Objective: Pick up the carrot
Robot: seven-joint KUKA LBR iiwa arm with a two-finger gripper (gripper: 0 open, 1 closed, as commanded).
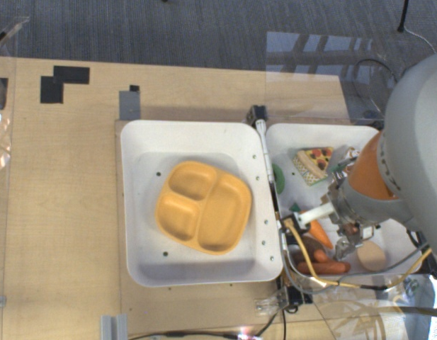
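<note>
The carrot [318,232], a short orange tapered piece, lies in the right bin [292,137] near its front left part. My gripper [343,244] hangs low over that bin, just right of the carrot and close to it. The view does not let me tell whether anything sits in the gripper. The grey arm with its orange band [367,176] covers the right part of the bin.
Beside the carrot lie a red sausage [326,267] and a brown one [311,251]. A beige egg-like thing [372,256] sits right of the gripper. A pizza slice [314,163] and a green item [277,178] lie farther back. The left bin [144,144] holds a yellow divided plate [204,205].
</note>
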